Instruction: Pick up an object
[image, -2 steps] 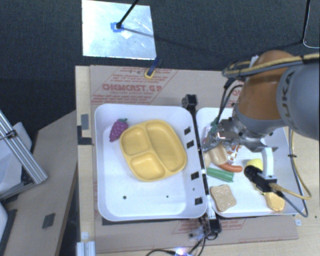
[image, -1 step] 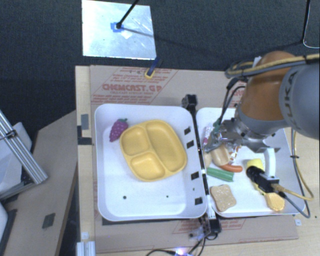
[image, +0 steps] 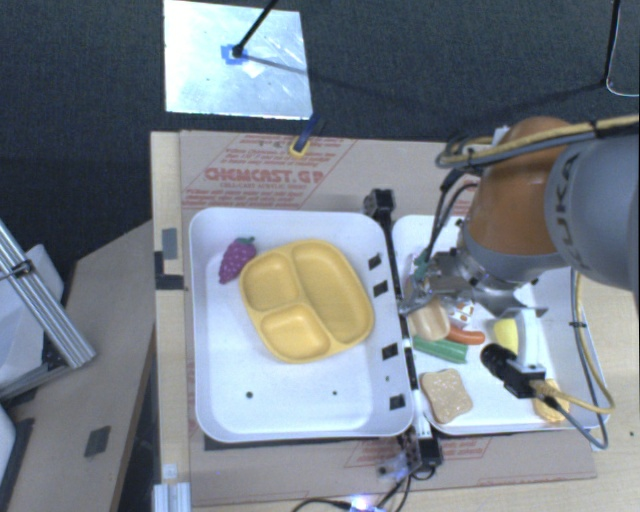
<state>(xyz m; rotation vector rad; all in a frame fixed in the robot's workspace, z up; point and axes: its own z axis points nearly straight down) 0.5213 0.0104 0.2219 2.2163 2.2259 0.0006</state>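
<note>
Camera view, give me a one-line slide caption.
KUKA arm's gripper hangs over toy food in the right bin; yellow tray and grapes sit in the left bin.

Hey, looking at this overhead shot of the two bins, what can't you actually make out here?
- Gripper: the wrist hides its fingers in the camera view, so open or shut is unclear.
- Right bin: its far half sits under the grey and orange arm.
- Yellow item: partly behind the wrist, so its kind is unclear.
- Tan piece below the gripper: its upper edge is covered, so contact cannot be judged.
</note>
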